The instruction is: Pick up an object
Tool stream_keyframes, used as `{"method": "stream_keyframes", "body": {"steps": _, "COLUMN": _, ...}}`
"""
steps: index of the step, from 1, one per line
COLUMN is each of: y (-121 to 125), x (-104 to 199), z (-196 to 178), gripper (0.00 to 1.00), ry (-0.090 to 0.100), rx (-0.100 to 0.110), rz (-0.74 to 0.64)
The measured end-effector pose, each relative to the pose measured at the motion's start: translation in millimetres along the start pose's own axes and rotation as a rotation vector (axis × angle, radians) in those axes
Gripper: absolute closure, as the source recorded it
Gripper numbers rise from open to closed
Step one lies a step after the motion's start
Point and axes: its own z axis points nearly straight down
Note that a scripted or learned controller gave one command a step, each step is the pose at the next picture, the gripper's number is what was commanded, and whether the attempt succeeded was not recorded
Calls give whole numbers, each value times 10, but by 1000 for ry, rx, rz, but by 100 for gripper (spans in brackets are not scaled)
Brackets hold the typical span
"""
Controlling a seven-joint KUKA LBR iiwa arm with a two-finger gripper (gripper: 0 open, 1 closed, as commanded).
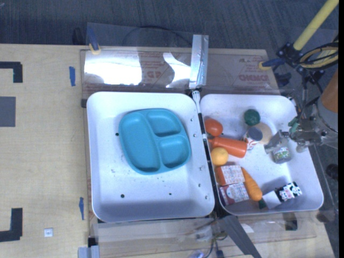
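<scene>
One claw (294, 138) hangs at the right bin's (269, 102) three-o'clock rim, likely poised over the clutter for a grab; whether it is spread or pinched I cannot tell, and nothing shows in its grip. At its seven o'clock sits a small clear jar (281, 154), the nearest candidate. Towards nine lie a dark green ball (251, 116), a smooth orange carrot (230, 145), a yellow lemon (219, 156). The left bin (102, 160) cradles a moulded blue plate (155, 140).
</scene>
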Motion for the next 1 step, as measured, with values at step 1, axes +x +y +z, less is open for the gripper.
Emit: {"method": "stream_keyframes", "body": {"steps": 1, "y": -325, "x": 244, "z": 855, "gripper": 0, "ry": 1, "rx": 6, "rz": -80}}
